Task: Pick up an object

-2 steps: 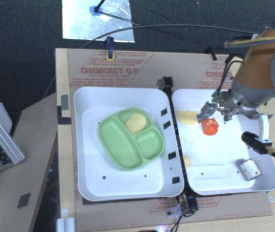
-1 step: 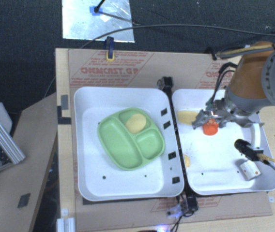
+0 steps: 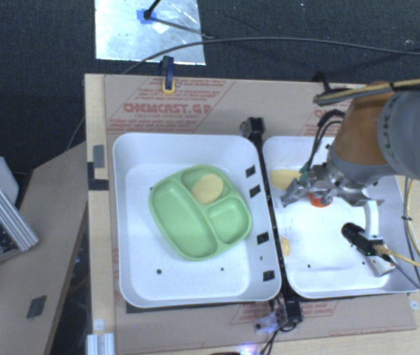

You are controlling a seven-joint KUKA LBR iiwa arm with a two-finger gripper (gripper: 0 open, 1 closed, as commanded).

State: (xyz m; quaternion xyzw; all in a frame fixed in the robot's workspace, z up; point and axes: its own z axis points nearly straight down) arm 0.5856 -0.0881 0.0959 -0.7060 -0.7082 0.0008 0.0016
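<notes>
A green divided plate (image 3: 188, 228) lies in the left bin (image 3: 143, 272), a yellow piece (image 3: 208, 188) in its upper compartment; at right the arm (image 3: 387, 135) reaches over the right bin (image 3: 321, 268), near an orange thing (image 3: 319, 200)

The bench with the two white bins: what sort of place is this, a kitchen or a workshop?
Most likely a robotics lab. A grey robot arm reaches over the right bin, a green divided plate lies in the left bin, and cables and metal framing sit nearby.
</notes>
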